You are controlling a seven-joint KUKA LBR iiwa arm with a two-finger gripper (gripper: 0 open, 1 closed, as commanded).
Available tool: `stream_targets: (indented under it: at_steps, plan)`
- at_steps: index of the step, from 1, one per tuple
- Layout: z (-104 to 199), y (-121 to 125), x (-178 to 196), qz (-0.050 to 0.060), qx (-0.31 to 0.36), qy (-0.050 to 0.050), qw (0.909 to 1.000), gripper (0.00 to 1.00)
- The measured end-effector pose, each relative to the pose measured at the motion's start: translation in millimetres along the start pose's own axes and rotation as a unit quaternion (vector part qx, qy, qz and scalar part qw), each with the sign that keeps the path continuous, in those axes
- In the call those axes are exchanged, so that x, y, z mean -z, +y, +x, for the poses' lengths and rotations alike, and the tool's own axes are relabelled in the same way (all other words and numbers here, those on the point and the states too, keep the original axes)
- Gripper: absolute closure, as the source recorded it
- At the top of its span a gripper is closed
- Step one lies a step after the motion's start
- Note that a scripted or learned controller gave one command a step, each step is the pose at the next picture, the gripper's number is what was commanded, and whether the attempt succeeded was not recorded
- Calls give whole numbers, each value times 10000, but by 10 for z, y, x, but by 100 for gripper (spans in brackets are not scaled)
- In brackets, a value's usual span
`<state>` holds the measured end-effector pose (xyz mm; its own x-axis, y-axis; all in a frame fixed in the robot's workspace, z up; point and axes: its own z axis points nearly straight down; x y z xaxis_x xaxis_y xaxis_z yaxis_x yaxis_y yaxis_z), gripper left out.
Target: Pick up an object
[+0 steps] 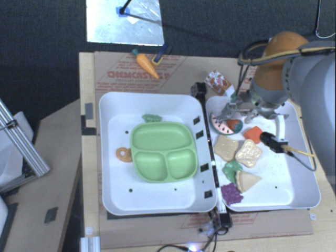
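Hovering over the watermelon slice [222,124] in the right bin [311,192], gripper [237,112] state unclear.

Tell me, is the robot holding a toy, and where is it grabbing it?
Cannot tell. The gripper sits just above the watermelon slice in the right bin.

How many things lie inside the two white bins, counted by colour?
Green: 3 (divided tray, small leafy piece, larger leafy piece)
Orange: 2 (ring, block)
Tan: 3 (flat slice, waffle square, wedge)
Purple: 1 (grape bunch)
Red and white: 1 (melon slice)
Total: 10
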<state>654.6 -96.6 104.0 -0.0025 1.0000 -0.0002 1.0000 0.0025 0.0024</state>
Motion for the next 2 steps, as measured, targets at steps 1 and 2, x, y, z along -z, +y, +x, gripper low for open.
stream_targets:
  at_steps: [1, 2]
  plan:
    - [9, 38, -128, -17, 11, 11, 10000, 0]
    - [20, 65, 17, -56, 21, 20, 10000, 100]
